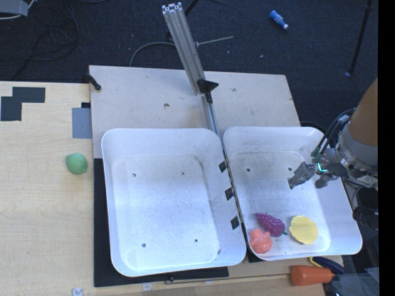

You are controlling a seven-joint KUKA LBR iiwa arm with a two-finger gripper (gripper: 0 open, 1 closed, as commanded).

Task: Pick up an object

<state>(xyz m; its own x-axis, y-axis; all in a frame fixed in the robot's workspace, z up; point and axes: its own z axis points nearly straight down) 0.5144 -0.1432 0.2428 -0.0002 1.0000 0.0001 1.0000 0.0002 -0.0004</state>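
Note:
Three small objects lie near the front of the right bin (271,139): a purple grape bunch (271,223), an orange-pink piece (260,241) just below it, and a flat yellow disc (303,229) to their right. My gripper (307,174) hangs over the right bin's right side, above and behind the yellow disc. It touches none of the objects, and I see nothing held in it.
The left bin (162,199) sits beside the right one, with a row of black clips (228,193) between them. A green ball (76,163) rests on the wooden bench at far left. An orange item (312,274) lies outside the right bin's front edge. A metal rail (188,48) slants behind the bins.

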